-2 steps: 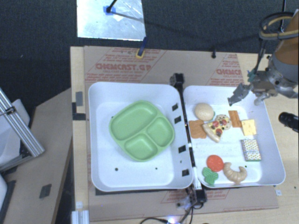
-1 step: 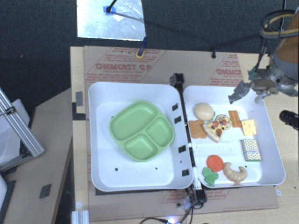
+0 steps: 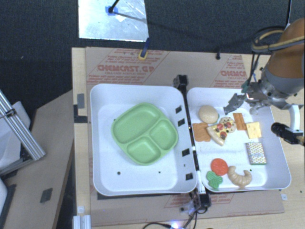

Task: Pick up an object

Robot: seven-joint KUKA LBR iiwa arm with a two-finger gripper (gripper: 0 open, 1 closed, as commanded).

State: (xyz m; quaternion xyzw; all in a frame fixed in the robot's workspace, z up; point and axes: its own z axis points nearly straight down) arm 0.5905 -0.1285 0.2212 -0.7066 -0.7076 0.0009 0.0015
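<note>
Several toy foods lie in the right bin: a beige bun, a pizza slice, a brown toast piece, a brown strip, a yellow cheese square, a patterned box, a red tomato, green broccoli and a croissant. My gripper hangs over the bin's back part, just behind the brown strip and to the right of the bun. It is open, with nothing between its fingers.
The left bin holds a green divided plate. A black divider strip runs between the bins. A shiny sheet lies on the dark floor behind the bench.
</note>
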